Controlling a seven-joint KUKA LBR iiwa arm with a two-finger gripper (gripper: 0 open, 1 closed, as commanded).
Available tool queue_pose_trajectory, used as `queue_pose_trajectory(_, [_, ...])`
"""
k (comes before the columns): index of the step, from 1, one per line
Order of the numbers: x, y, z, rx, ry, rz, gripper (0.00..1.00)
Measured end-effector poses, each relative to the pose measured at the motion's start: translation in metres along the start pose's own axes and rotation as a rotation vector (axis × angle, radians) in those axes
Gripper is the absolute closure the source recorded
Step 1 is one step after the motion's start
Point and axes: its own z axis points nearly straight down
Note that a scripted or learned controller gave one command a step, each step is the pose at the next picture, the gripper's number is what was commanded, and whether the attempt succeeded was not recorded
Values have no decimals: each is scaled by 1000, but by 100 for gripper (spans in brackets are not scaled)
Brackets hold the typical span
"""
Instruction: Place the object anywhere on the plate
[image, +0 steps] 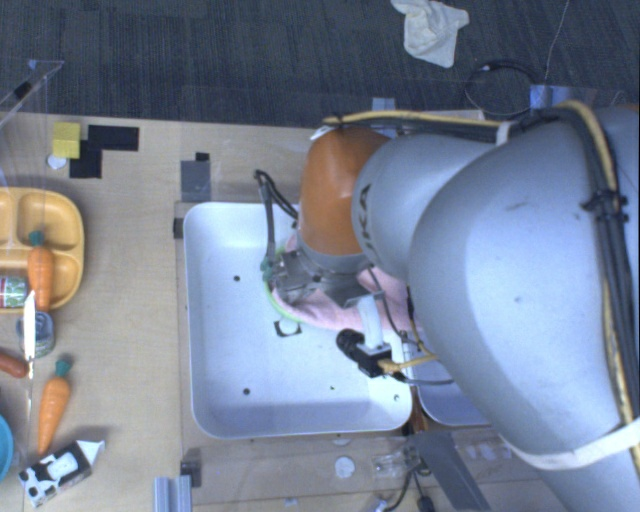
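under the arm's wrist (320, 275), a pale pink plate (335, 312) edge peeks out.

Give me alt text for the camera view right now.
The grey arm reaches from the right over a pink plate in the left white bin, largely covering it. A yellow tray and toy carrots lie on the bench's left.

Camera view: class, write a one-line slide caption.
Grey arm reaching over the left white bin, its wrist above a pink plate; toy carrots lie beside it.
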Motion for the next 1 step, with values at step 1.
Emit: queue_pose_trajectory(1, [-11, -61, -89, -1, 3, -69, 100])
